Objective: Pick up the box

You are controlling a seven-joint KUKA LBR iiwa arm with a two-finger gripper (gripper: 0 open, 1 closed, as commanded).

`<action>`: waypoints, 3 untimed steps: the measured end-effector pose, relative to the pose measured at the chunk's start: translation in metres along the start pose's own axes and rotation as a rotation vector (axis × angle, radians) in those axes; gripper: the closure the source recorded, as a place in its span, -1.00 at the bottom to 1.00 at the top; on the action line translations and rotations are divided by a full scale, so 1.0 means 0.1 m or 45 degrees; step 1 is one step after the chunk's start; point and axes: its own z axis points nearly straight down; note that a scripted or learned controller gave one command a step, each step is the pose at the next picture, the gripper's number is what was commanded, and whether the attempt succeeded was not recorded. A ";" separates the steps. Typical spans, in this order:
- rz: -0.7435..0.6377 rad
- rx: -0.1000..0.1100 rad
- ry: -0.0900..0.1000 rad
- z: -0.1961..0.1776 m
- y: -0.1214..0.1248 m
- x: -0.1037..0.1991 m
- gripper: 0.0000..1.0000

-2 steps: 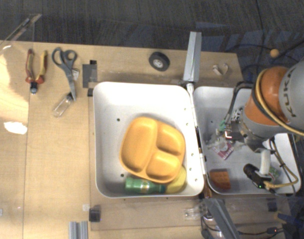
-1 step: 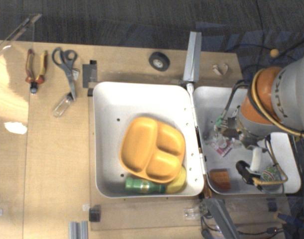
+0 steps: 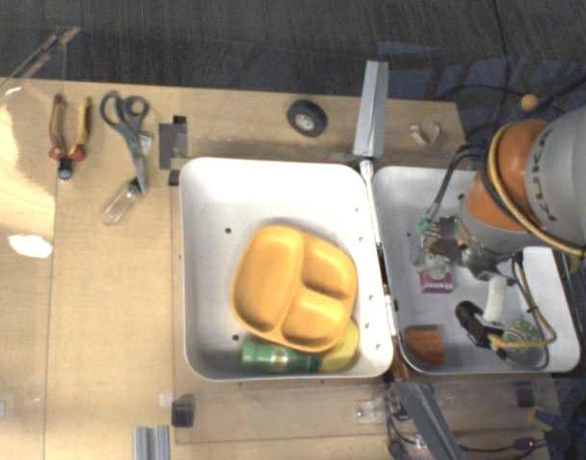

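The grey arm [image 3: 551, 180] with its orange band reaches in from the right and hangs over the right bin [image 3: 403, 195], its gripper [image 3: 436, 252] low above the bin floor. Just under the fingertips lies a small box [image 3: 436, 279], pale with a pink-purple stripe (there is print on it, but too small to read). Whether the fingers are spread or closed I cannot tell; wrist hardware and cables crowd that spot, and the box looks to rest on the bin floor rather than between them.

Near the front wall of the same bin sits a brown, sponge-like block [image 3: 425, 344], well apart from the box.

The left bin [image 3: 206, 257] holds a yellow divided plate [image 3: 294, 285], tilted and resting on a green can [image 3: 273, 356] lying on its side and a yellow-green round fruit [image 3: 342, 350] at the front edge.

On the bench behind, there are scissors [image 3: 129, 127], red-handled pliers [image 3: 68, 132] and a roll of black tape [image 3: 307, 117].
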 end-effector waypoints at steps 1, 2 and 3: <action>-0.209 0.039 0.000 -1.47 -0.04 0.38 1.00; -0.208 0.041 0.000 -1.47 -0.05 0.38 -1.00; -0.202 0.046 -0.001 -0.61 0.05 -0.08 -1.00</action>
